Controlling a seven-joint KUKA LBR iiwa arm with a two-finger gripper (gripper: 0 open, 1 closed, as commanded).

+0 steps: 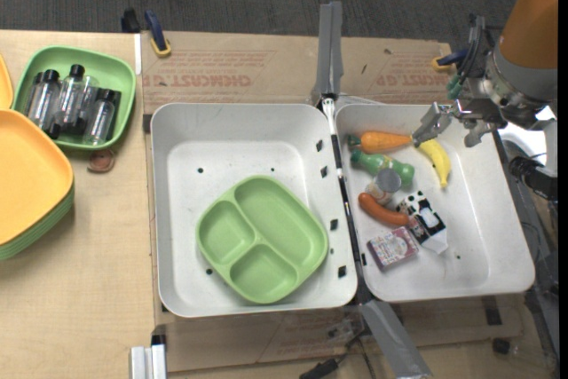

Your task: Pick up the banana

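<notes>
The banana [436,162] is seen lying in the right bin [497,271], toward its 12 o'clock wall, curved and running roughly from 11 to 5 o'clock, with its upper end close beside the tip of the carrot [385,140]. The tool [453,122] is poised just at 1 o'clock of the banana, above the bin's far rim; its two fingers are seen spread apart, and nothing is held between them. The approach is judged not yet finished. For a sound grasp, the tool should be brought down over the middle of the banana, with the fingers set across its narrow width rather than along its length. Care is called for at 9 o'clock of the fruit, where the carrot and the green toy [382,163] crowd in, so that the nearer finger is not landed on either. The left bin's green divided plate [261,237] lies well apart and is of no concern.
</notes>
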